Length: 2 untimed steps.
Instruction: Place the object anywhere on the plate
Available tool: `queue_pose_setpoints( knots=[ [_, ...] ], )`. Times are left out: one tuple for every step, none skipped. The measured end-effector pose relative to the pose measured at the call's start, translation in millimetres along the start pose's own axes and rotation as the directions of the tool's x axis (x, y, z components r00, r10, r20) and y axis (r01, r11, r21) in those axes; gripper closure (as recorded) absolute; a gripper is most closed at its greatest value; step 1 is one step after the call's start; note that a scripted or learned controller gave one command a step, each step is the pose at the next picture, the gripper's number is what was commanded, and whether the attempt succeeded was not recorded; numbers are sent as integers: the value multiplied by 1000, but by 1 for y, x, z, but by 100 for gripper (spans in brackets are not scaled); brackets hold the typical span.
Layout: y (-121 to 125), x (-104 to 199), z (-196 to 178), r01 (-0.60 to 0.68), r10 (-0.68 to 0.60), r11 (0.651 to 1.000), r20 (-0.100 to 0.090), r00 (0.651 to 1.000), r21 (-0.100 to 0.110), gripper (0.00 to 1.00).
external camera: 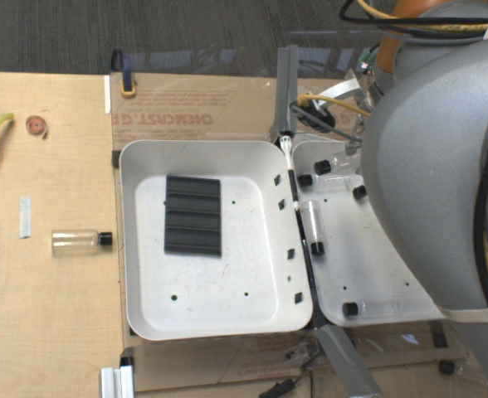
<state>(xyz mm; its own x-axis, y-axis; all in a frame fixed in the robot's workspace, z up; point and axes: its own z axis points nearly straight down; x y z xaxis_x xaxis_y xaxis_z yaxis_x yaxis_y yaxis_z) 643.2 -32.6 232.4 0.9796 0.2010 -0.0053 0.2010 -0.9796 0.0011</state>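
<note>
The arm [443, 181] looms over the right bin [344, 288], hiding the hand, so whether it is apart or together cannot be told. A dark ribbed block [193, 215], likely the object, lies flat in the left bin [211, 322], left of centre. No plate can be picked out. The risk: a blind grasp slips off the ribbed block, or the block lands off-target.

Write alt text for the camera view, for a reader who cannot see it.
A large grey robot arm reaches in from the right and covers much of the right white bin. The left white bin holds a dark ribbed rectangular block lying flat. On the wooden bench to the left lies a small clear vial with a black cap.
</note>
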Motion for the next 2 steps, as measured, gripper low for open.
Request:
queue_pose_setpoints(
  knots=[
    [-5,9,-50,-1,1,1000,-1,1000,0,100],
    [-94,-9,-20,15,-15,1000,-2,1000,0,100]
  ],
)
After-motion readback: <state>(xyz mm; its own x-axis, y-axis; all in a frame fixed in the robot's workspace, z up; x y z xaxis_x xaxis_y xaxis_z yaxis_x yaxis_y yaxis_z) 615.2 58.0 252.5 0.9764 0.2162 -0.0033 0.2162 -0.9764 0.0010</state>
